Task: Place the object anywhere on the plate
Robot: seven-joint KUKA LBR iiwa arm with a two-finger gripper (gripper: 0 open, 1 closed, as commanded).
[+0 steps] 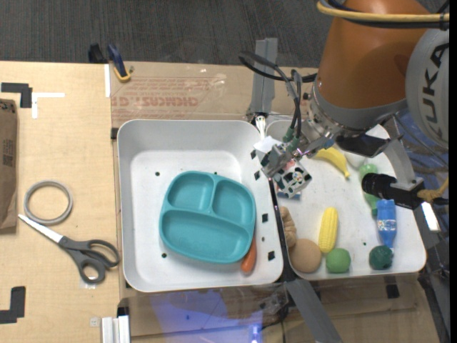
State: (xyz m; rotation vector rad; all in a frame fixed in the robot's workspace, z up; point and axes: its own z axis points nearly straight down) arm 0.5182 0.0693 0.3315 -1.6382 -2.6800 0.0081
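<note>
on the bench far left: tape ring (48,201) and scissors (75,247), irrelevant. in left bin (128,191): teal plate (207,219), compartments bare, carrot (248,259) leaning at its near-right rim, off plate. over the divider between bins: gripper (285,164), can't tell open or closed, no object visibly between fingers. in right bin (410,259): banana (334,158), corn (328,228), egg-shaped item (305,254), green pieces. which object is the target unclear. nothing placed yet; pick and transfer left to do.

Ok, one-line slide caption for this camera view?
Arm's gripper over the bin divider; teal plate in left bin, corn and banana in right.
</note>
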